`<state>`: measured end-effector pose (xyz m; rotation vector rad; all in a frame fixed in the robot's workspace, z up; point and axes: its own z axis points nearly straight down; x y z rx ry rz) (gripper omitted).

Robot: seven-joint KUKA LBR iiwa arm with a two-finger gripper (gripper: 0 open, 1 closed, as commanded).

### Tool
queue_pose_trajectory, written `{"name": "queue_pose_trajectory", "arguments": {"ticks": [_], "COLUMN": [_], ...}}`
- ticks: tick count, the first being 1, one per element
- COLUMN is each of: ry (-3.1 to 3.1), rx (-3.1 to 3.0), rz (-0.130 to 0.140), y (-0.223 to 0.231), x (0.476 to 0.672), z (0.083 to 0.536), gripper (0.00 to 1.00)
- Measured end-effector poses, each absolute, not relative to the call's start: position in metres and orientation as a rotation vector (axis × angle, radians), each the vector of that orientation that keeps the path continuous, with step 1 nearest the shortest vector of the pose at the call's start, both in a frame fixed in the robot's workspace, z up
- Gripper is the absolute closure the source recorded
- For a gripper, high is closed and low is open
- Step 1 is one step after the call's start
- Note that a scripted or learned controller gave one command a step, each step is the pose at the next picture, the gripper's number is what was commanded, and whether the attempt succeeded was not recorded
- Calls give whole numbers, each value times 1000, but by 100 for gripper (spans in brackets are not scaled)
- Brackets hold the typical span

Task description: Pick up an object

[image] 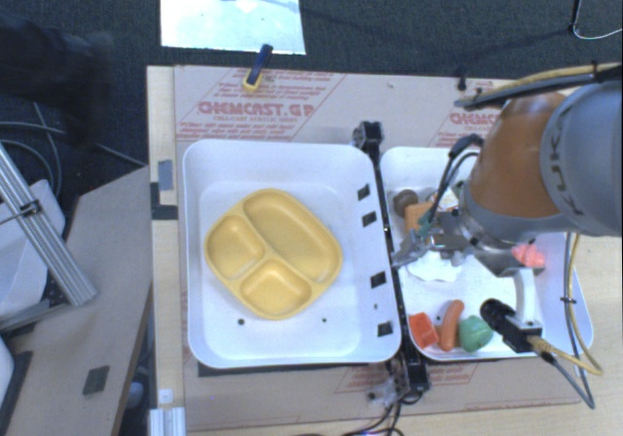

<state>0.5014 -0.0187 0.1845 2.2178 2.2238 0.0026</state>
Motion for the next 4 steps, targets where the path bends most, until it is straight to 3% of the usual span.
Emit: {"name": "queue_pose_trajectory", "arguments": {"ticks": [4], "ry": [2224], "rx": [2218], "rz": [3], "y": [-19], "x": [501], "z": [185], "gripper": [0]}}
